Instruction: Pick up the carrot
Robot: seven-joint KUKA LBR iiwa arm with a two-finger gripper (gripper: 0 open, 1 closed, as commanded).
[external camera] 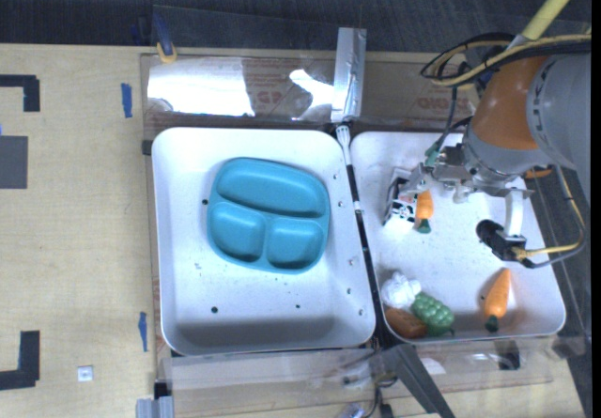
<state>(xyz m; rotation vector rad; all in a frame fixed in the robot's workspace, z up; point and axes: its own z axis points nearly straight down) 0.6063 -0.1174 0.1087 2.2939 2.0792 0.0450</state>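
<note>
At the upper left of the right bin, camera view: the gripper hangs low over the floor of the bin, carried by the grey arm, which enters from the right. Whether the claw is wide, narrow or closed on anything cannot be told from this angle. An upper carrot, orange with a green end pointing toward the viewer, lies directly under the gripper, possibly touching it. Just to its left is a black-and-white toy. A lower carrot lies well apart, near the bin's lower right corner, tilted, with its green end downward. Along the lower left wall sit a white lump, a green broccoli piece and a brown-orange item, clustered together. The left bin holds a blue divided tray, three compartments facing up.
</note>
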